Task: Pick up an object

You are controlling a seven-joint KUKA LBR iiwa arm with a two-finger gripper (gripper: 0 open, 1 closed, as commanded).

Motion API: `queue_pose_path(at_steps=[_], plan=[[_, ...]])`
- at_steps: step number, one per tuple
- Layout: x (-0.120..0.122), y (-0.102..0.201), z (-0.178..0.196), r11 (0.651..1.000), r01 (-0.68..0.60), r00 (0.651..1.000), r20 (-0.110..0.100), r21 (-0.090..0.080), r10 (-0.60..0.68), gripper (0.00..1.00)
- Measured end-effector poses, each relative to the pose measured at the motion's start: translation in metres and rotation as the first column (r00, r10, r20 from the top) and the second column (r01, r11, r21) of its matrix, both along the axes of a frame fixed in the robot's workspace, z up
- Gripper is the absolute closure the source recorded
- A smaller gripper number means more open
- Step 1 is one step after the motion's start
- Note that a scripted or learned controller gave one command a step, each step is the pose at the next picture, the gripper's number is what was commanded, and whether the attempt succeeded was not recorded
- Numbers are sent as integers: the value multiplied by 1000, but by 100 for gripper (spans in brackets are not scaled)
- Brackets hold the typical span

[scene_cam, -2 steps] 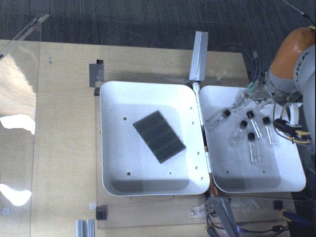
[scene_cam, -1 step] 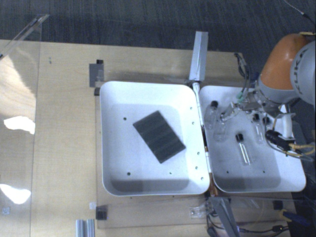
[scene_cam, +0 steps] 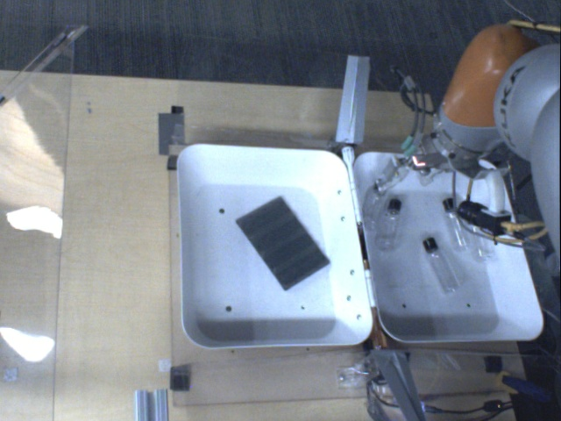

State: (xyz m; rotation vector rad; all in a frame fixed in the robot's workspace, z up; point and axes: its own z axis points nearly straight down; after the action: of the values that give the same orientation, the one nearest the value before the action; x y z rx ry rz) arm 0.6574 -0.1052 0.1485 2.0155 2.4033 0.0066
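Observation:
A dark grey ribbed rectangular pad (scene_cam: 282,241) lies flat and turned at an angle in the middle of the left bin (scene_cam: 197,323). In the right bin (scene_cam: 517,323) lie several clear tubes with black caps: one near the left wall (scene_cam: 390,217), one in the middle (scene_cam: 440,263), and one further right (scene_cam: 458,222). My gripper (scene_cam: 415,159) hangs over the back left corner of the right bin, under the orange band (scene_cam: 480,77) of the arm. It is above and behind the left tube, and I see nothing held in it.
A grey metal post (scene_cam: 353,99) stands behind the seam between the bins. Cables and a black and yellow fitting (scene_cam: 491,222) hang from the arm over the right bin's right side. Black brackets (scene_cam: 172,130) sit at the left bin's corners on the wooden bench.

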Motion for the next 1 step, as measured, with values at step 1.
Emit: queue_pose_path(at_steps=[1], plan=[[-28,2,-24,1000,-19,1000,6,-1,19,0]])
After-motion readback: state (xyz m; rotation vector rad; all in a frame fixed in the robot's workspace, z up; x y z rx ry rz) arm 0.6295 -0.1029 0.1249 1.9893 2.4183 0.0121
